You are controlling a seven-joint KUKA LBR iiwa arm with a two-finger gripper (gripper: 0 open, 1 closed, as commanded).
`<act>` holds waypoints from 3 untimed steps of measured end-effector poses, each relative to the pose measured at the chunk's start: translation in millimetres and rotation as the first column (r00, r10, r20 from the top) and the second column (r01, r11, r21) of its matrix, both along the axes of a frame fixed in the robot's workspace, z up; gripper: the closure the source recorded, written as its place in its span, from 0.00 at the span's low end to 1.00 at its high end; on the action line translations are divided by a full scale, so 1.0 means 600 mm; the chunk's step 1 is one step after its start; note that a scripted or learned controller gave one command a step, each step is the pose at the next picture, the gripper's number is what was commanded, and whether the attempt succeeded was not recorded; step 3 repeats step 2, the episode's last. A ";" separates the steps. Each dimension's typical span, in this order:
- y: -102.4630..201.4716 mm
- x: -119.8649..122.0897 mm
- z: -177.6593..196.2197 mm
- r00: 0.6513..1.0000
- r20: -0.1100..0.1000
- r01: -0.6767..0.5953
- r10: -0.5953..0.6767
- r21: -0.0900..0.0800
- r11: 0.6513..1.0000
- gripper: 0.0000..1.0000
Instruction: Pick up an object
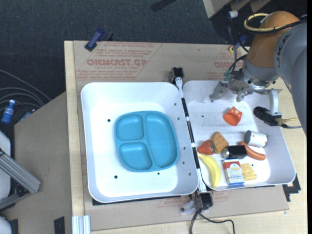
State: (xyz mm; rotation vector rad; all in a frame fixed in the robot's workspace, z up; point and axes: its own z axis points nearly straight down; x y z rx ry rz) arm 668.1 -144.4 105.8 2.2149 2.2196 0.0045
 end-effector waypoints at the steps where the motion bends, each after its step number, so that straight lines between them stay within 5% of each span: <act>1: -0.002 -0.092 -0.036 1.000 -0.008 0.003 -0.003 0.003 1.000 0.00; 2: -0.002 -0.091 -0.018 1.000 -0.006 0.003 -0.003 0.003 1.000 1.00; 3: -0.002 -0.091 -0.018 1.000 -0.006 0.003 -0.003 0.003 1.000 1.00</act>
